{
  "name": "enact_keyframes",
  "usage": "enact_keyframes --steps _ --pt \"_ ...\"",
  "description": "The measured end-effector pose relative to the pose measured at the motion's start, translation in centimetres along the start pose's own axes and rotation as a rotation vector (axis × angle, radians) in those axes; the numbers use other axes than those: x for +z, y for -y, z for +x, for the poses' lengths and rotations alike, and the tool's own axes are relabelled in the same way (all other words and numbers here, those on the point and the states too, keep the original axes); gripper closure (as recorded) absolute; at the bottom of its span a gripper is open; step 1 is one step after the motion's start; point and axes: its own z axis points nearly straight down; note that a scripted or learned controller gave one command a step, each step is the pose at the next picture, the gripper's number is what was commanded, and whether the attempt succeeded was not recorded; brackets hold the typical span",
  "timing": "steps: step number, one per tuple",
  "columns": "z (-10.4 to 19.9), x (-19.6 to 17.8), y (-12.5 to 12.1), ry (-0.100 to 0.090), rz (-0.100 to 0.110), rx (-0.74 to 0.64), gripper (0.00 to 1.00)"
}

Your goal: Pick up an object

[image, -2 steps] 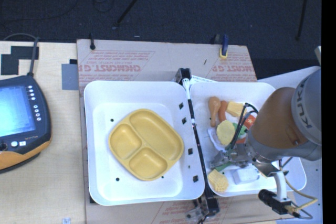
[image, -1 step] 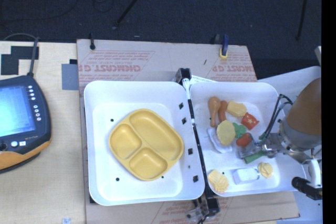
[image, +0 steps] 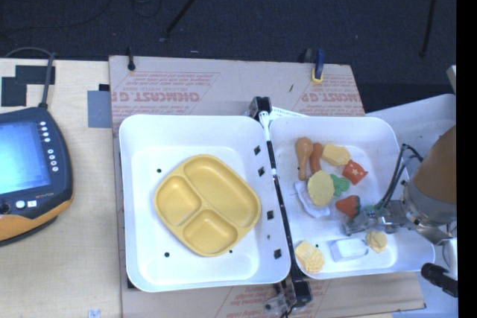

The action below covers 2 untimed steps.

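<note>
Camera view: glossy plastic food pieces (image: 328, 175), end effector (image: 370, 223) (grip state unclear).

Arm (image: 440, 182) at the right edge: a rounded orange-brown band above a grey cylindrical wrist section. Thin dark cables loop along its left side. The gripper (image: 370, 223) is a small dark-metal assembly with greenish parts; a black component and a pale rounded one show lower right.
</note>
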Motion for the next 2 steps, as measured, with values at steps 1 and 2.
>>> enact_keyframes --steps 1,2 --pt "0.0 0.1 -7.0 0.0 -0.001 -0.002 0.0" --pt "0.0 0.1 -12.4 0.0 0.0 -0.002 0.0"
